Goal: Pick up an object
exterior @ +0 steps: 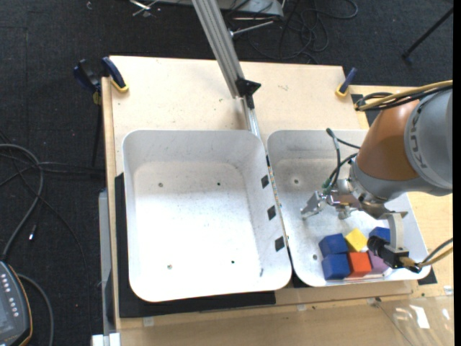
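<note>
presumably for a pick, the gripper [315,206] is hung low over the right bin [302,157], far-left of the blocks [349,254] clustered at its near-right corner; nothing is seen held.

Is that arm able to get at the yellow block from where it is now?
Probably yes. The yellow block lies on top of the cluster in the right bin, uncovered, with the gripper just up and left of it. The neighbouring blue block crowds one side.

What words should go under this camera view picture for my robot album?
Robot arm's gripper hovers in the right bin above a cluster of colored blocks.
</note>
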`<state>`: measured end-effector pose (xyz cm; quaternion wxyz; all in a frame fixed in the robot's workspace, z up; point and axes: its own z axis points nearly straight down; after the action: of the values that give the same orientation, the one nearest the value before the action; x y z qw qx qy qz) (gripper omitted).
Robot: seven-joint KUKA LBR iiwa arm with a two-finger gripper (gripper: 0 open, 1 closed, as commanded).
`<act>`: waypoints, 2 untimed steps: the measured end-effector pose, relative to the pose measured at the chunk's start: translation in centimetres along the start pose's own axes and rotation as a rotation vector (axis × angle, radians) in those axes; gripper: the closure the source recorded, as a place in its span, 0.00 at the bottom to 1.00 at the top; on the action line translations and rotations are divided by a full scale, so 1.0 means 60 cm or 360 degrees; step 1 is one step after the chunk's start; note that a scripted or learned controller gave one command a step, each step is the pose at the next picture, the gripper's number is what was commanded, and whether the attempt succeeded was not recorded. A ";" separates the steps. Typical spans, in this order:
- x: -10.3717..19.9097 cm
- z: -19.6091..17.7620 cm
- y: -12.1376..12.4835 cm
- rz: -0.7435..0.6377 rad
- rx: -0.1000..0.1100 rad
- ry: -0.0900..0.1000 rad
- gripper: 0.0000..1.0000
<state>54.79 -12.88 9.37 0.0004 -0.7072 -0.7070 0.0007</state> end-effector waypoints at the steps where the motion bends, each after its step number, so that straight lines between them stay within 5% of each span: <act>1: 0.032 -0.005 -0.095 0.0000 -0.0010 0.0000 0.00; 2: -0.031 -0.129 -0.092 0.0004 -0.0016 -0.0007 0.00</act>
<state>49.30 -14.72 17.09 -0.0047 -0.7080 -0.7062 -0.0014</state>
